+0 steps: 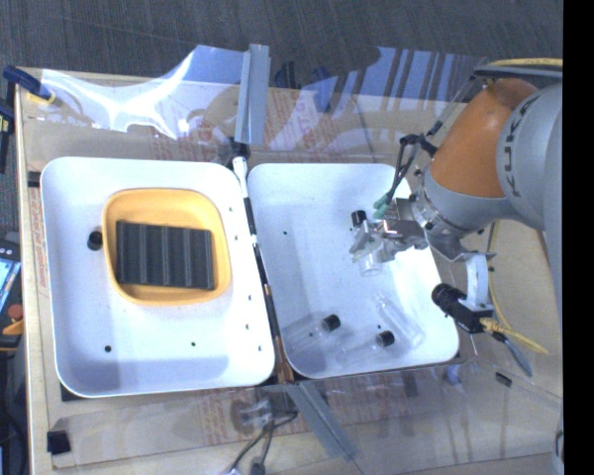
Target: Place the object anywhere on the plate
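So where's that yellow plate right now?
The yellow plate sits in the left bin, holding a dark ridged block, with the right bin alongside.

Glossy white plastic bins — matt yellow plate, clear smooth plastic bottles.

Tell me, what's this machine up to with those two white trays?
A robot arm reaches in over the right bin, its gripper low above the bin floor. Small clear bottles with black caps lie near that bin's front. The left bin holds a yellow plate bearing a dark ridged block.
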You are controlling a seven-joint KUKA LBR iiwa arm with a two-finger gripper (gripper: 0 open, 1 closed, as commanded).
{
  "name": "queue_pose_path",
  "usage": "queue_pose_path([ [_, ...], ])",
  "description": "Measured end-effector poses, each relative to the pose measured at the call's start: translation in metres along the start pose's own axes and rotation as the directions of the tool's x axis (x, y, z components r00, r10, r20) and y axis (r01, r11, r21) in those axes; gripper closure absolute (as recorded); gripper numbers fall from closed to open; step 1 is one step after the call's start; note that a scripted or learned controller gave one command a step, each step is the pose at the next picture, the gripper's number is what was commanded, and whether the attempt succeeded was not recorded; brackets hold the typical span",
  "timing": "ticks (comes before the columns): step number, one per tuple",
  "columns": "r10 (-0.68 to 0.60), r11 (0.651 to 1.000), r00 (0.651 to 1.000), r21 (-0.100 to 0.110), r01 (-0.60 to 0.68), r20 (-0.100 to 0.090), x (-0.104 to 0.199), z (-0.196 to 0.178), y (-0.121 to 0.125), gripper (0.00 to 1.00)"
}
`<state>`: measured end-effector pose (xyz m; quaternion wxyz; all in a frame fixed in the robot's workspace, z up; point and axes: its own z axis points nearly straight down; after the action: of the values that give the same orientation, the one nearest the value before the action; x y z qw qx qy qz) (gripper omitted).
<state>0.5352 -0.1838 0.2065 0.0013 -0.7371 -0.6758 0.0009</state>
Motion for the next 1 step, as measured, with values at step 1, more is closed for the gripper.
queue_pose_path([
  [1,-0.249,0.969,0.969,0.003,0.249,-0.002,0.009,0.0038,-0.0178,1.0],
])
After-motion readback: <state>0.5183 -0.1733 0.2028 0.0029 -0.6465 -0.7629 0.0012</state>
